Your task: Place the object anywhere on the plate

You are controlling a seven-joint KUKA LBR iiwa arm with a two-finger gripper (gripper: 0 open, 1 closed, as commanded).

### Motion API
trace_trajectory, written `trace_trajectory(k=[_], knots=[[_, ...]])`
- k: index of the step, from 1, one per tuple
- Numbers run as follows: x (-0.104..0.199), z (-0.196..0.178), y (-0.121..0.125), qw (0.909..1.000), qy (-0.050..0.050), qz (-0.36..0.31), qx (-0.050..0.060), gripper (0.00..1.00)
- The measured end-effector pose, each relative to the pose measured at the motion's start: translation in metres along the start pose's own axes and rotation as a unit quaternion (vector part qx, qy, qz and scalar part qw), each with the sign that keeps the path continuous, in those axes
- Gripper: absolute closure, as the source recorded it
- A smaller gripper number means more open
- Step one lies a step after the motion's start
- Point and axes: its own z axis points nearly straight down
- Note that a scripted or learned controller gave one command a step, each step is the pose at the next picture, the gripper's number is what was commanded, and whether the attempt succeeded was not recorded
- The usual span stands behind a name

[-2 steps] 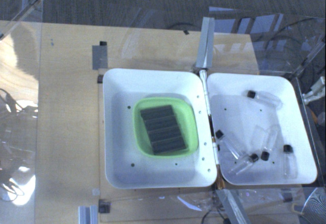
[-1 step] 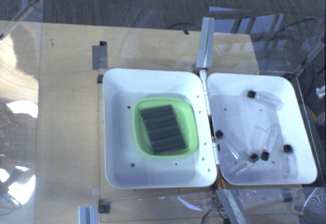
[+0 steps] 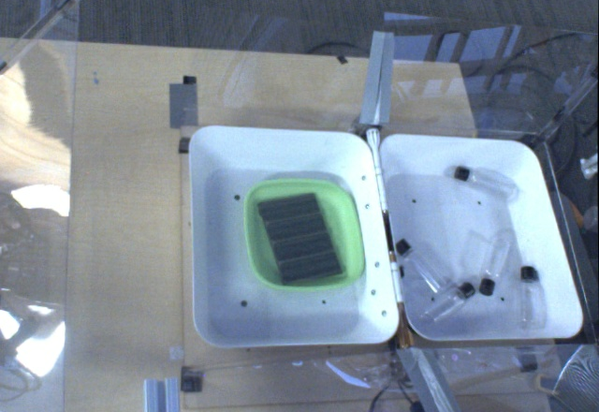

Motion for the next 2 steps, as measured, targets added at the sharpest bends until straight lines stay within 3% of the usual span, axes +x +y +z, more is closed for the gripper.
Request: trace_trajectory(k=[1,2], knots=[[0.001,0.135,-0.002,1.0000,0.002,0.006,0.003,0.00],[0.000,-0.001,0.000,0.9982,-0.001,-0.061,-0.001,0.00]])
